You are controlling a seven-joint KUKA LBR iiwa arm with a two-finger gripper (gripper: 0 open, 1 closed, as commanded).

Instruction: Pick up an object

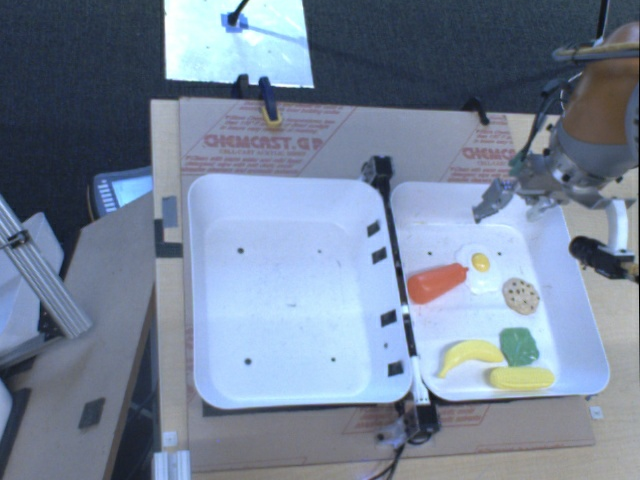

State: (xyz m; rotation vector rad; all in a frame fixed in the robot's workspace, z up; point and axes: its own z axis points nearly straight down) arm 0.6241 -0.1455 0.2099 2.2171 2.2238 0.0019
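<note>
The right bin (565, 298) holds an orange carrot (437, 283), a fried egg (481, 268), a round cookie (520, 295), a yellow banana (470, 355), a green piece (519, 345) and a yellow corn-like piece (521, 377). My gripper (492, 202) hangs above the bin's far edge, up and to the right of the egg, apart from every item. Nothing shows between its fingers.
The left bin (290, 288) stands beside the right one, joined by black clips along the shared wall (395, 268). Both rest on a cardboard sheet (300, 138). A metal plate (238, 28) lies behind the bench and an aluminium rail (40, 278) leans at the left.
</note>
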